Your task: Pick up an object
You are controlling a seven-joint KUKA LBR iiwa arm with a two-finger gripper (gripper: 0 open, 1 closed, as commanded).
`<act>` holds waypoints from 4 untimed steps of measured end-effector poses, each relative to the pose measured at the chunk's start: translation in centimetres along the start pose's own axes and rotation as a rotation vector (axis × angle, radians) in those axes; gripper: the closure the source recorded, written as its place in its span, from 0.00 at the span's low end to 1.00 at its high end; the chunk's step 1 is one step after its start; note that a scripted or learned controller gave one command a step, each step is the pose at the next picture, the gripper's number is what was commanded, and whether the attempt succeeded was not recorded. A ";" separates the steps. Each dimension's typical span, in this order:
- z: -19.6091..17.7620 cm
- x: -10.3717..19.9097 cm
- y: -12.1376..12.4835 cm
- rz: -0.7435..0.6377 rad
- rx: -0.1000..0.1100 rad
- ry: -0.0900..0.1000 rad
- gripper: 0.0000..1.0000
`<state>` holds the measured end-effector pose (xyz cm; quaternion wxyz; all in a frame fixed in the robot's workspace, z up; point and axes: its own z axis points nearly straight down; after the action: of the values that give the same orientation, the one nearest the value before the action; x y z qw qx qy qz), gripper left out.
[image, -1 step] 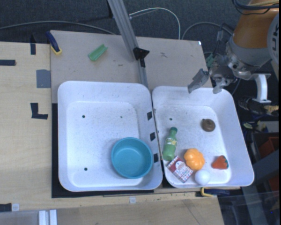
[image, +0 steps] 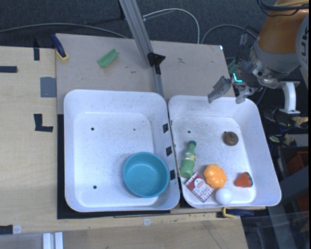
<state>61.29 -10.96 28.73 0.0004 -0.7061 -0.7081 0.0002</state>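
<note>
The two grey fingers (image: 229, 91) are standing apart, grasping nothing, above the far rim of the right shallow white bin (image: 264, 154). In this bin a green plastic bottle (image: 188, 160) is lying near the left wall, its long axis going almost away from the camera, cap toward the far side. A round orange fruit (image: 215, 175) is lying just beside it.

The bench and what sat on it

The tan bench (image: 20, 139) held two white bins: the left bin (image: 72, 139), and the right bin (image: 264, 154) touching it. A green block (image: 108, 58) lay behind the left bin.
</note>
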 end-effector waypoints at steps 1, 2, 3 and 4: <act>6.2 0.2 0.6 0.001 0.006 -0.001 0.00; 12.6 0.2 0.9 0.001 0.007 -0.001 0.00; 17.0 0.0 0.8 0.001 0.006 -0.001 0.00; 15.8 0.1 0.9 -0.001 0.002 0.000 1.00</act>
<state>62.22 -10.86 12.97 0.0010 -0.7059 -0.7083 0.0010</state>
